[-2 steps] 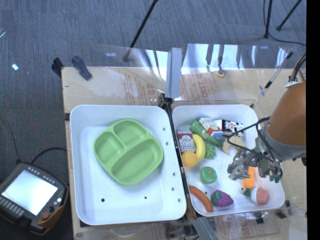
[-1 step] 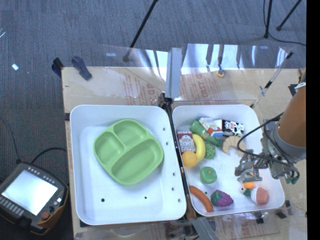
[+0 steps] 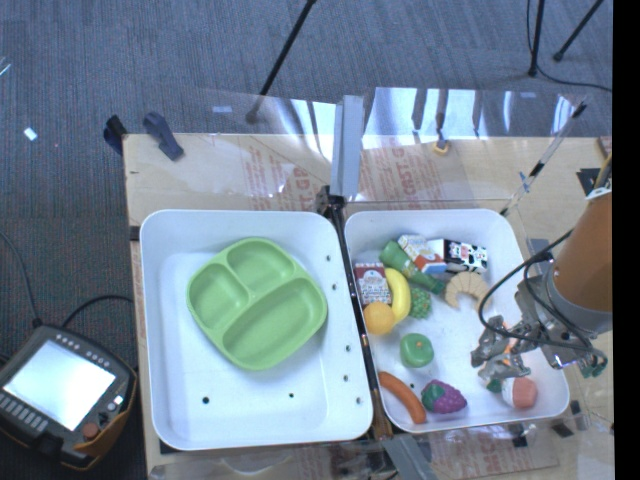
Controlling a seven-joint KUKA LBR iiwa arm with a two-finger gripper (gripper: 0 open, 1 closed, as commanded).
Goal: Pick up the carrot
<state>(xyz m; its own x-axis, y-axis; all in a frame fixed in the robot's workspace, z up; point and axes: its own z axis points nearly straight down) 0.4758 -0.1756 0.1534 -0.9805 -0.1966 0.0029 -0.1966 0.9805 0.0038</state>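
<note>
In the right bin (image 3: 500, 230), an orange-red elongated piece (image 3: 402, 396) lies against the front wall; it looks like the carrot. My gripper (image 3: 498, 360) hangs low over the bin's front right part, well to the right of that piece and apart from it. A round orange-pink piece (image 3: 523, 393) lies just to the front right of the gripper, close to it. Cables around the wrist blur the gripper's outline.
Also in the right bin are purple grapes (image 3: 445, 397), a green round piece (image 3: 416, 349), a banana (image 3: 399, 293), an orange (image 3: 378, 318), small cartons (image 3: 372, 282) and a bread slice (image 3: 464, 288). The left bin (image 3: 160, 368) holds a green divided plate (image 3: 257, 302).
</note>
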